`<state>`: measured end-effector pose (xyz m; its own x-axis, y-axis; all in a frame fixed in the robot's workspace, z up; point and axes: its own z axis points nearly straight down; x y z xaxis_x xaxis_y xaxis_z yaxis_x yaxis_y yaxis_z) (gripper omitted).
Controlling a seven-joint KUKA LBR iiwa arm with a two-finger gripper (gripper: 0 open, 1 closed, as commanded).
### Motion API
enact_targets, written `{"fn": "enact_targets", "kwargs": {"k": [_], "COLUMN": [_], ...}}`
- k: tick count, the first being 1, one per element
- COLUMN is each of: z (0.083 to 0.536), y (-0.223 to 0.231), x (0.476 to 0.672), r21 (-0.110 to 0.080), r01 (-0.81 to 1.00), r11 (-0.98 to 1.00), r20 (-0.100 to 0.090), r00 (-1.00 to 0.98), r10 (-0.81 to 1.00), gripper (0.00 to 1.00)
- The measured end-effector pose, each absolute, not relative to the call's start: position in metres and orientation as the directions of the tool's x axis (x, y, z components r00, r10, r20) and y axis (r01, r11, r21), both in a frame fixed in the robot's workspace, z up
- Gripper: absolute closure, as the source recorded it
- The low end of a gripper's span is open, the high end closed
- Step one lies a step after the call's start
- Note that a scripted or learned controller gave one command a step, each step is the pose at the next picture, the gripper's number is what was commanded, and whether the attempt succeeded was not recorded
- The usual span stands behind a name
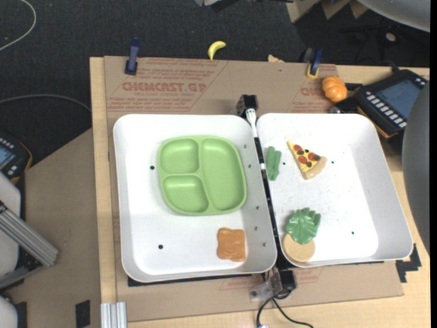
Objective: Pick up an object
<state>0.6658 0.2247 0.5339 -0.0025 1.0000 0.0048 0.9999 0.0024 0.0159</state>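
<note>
Since the toy pizza slice (306,159) looks light and stiff, its edges should be gripped; the gripper's state cannot be told.

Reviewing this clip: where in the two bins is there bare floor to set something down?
Right bin: open right half, beyond pizza slice and green leafy toy. Left bin: bare strip left of green plate, and the front-left corner beside orange toy. Crowded along the centre divider.

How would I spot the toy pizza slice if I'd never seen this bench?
Find the right-hand white bin. Near its far edge lies the toy pizza slice, a pale wedge dotted red. Its neighbours there are green, and one sits on a tan disc.
</note>
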Motion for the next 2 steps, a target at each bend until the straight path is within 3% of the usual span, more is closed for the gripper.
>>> {"fn": "enact_targets", "kwargs": {"k": [1,2], "z": [0.421,0.514], "y": [0.224,0.213], "x": [0.648,0.667], "r21": [-0.012,0.012], "r01": [1.000,1.000], "r11": [-0.002,-0.001], "r20": [-0.004,0.003], "r00": [0.002,0.001], "r10": [1.000,1.000], "gripper": [1.00,1.00]}}
